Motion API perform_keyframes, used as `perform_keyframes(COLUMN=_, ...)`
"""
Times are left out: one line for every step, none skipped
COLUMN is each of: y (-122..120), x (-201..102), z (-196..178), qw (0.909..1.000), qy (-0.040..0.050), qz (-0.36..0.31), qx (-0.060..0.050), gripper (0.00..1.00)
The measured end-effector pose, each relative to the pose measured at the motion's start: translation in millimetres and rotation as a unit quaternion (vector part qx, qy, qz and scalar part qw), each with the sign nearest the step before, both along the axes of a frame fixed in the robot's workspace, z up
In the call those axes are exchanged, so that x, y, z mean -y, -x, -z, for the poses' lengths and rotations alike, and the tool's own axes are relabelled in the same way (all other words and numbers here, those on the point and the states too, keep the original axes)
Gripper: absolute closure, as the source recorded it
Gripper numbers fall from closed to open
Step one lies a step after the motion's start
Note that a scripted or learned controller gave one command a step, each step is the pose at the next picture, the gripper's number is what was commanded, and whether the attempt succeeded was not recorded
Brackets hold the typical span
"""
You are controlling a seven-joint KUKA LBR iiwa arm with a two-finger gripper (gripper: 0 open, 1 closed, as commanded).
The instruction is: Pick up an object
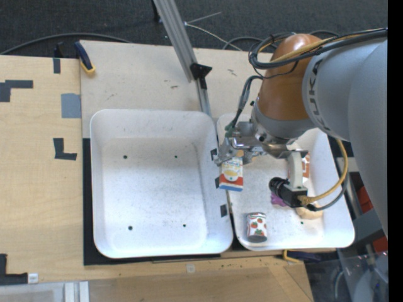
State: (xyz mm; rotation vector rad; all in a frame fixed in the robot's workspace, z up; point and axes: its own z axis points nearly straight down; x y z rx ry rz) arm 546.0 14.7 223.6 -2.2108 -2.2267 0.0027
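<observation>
While arm (315,87) covers most of right bin (334,228), gripper (232,148) sits at bin's left edge, fingers clamped on top of small carton (232,175) hanging below. Small can (256,226) lies near front rim. Objects under wrist partly hidden, unclear.

- I can't read any text, brand or number from here.
- The small carton (232,173) has a printed label in red, white and blue, too blurred to read.
- The can (256,226) carries a red-patterned wrap, equally illegible.
</observation>
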Motion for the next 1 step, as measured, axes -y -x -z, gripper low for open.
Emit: perform_keyframes(y=-9.5, x=-58.0, z=8.3, qw=1.0000, qy=-0.0001, qz=0.000, qx=0.001, gripper=1.00)
